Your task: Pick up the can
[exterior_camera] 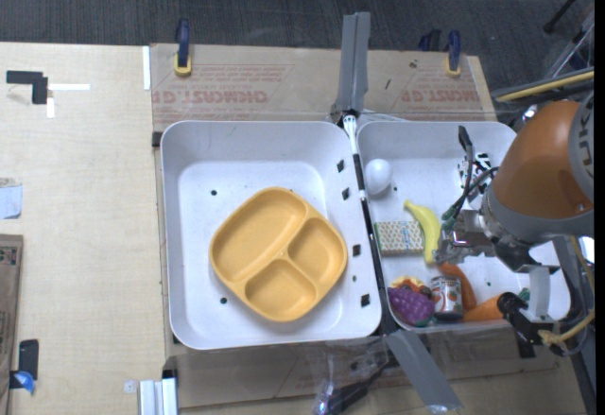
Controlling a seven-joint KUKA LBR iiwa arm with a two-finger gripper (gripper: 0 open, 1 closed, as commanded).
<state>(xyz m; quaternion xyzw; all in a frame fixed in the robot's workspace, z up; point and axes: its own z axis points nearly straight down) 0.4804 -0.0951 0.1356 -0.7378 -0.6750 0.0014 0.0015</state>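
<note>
A small can [446, 295] with a red label and a silver top stands near the front edge of the right bin [416, 141]. It sits between purple grapes [410, 301] on its left and an orange carrot [484, 310] on its right. My gripper [460, 242] hangs over the right bin just behind the can, beside a yellow banana [424, 227]. Nothing shows between its fingers. The arm's orange band [548, 167] covers the bin's right side.
A white ball [377, 174] lies at the back left of the right bin, and a speckled block [398, 236] lies left of the banana. The left bin [184, 215] holds a yellow divided plate [277, 254]. A raised divider separates the bins.
</note>
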